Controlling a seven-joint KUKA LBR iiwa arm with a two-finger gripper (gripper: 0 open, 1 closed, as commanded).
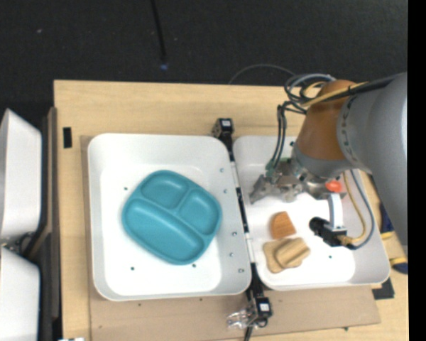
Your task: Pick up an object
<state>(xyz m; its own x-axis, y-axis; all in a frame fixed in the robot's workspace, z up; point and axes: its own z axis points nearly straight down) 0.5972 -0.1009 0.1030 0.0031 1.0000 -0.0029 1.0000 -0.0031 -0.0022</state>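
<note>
Two brown lumps (285, 241) lie in the right bin (369, 265) just below the gripper (270, 185) (maybe empty; I cannot tell its grip).

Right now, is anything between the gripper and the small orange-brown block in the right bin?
Nothing visible. The gripper sits over bare white floor of the right bin, up and left of the small orange-brown block. A tan wooden block lies beyond it.

Arm (341, 133) over right bin's (369, 272) far half — near pieces (287, 251) open above.
</note>
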